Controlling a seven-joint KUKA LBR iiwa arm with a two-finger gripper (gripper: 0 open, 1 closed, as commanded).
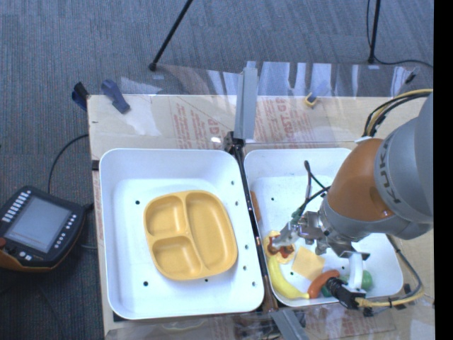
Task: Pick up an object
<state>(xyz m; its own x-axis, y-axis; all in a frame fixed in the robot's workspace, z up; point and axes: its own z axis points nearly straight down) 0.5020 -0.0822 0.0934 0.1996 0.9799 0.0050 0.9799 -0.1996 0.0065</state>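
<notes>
The right bin (pixel 283 163) holds several toy foods. Near its front wall lie a yellow banana (pixel 281 278), a pale yellow cheese slice (pixel 308 263), an orange-red piece (pixel 322 283) and a green piece (pixel 367 280). A small red and brown item (pixel 277 246) lies by the bin's left side. My gripper (pixel 289 238) hangs low over the front left part of this bin, right at that red item and just above the cheese slice. The wrist hides what lies under it.
The left bin (pixel 120 190) holds a yellow divided plate (pixel 190 234). A thin orange stick (pixel 255 208) lies along the right bin's left wall. A black cable (pixel 309 181) loops above the wrist. A teach pendant (pixel 35 227) sits on the floor at the left.
</notes>
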